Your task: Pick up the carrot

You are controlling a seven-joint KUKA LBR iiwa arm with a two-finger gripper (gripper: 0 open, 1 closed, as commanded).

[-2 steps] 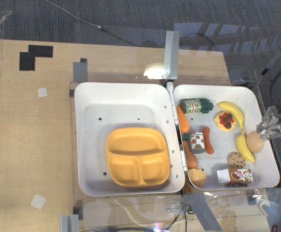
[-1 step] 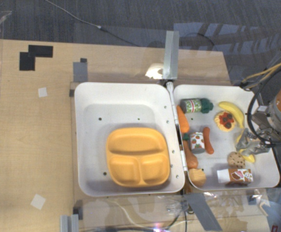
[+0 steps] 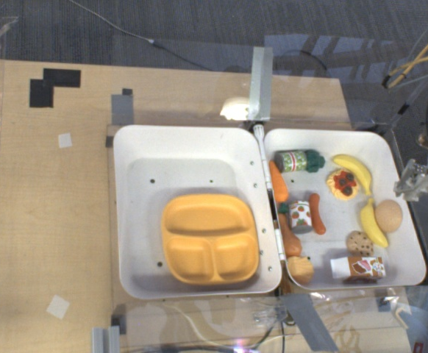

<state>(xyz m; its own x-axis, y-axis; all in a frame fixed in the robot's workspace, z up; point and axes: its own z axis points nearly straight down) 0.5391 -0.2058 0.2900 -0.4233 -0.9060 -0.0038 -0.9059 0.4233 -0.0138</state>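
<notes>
Two white bins sat side by side on a wooden bench. The left bin [image 3: 137,160] held a yellow divided tray [image 3: 210,237]. The right bin [image 3: 390,149] held toy food. The carrot [image 3: 278,182] lay along the right bin's left wall, its length running up and down the frame, just below a green bottle [image 3: 299,160]. Nearby were a sausage [image 3: 317,213], a small carton [image 3: 300,215], two bananas [image 3: 355,171], an egg [image 3: 388,215], a cookie [image 3: 359,241] and a bread roll [image 3: 301,270]. The gripper [image 3: 418,180] hovered at the bin's right edge, well apart from the carrot, holding nothing; whether it was released or clenched could not be told.
</notes>
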